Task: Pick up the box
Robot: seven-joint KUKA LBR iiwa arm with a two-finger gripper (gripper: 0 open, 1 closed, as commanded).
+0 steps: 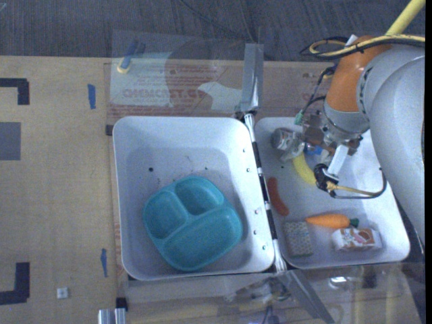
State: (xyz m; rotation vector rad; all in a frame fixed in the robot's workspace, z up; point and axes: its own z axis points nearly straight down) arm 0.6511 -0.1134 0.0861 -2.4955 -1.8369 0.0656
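Currently jaws (305,142) low over far end of right bin (398,238), open/closed state can't tell. Box (356,238) well nearer camera than jaws, at bin's near right corner, just below carrot (331,221). Banana (305,170) directly under jaws. Teal divided plate (193,222) in left bin (128,201).

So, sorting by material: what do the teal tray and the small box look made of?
Teal tray: likely moulded plastic, smooth with a soft sheen and rounded compartments. Box: probably printed cardboard, white with red markings and flat faces, though too small to be sure.
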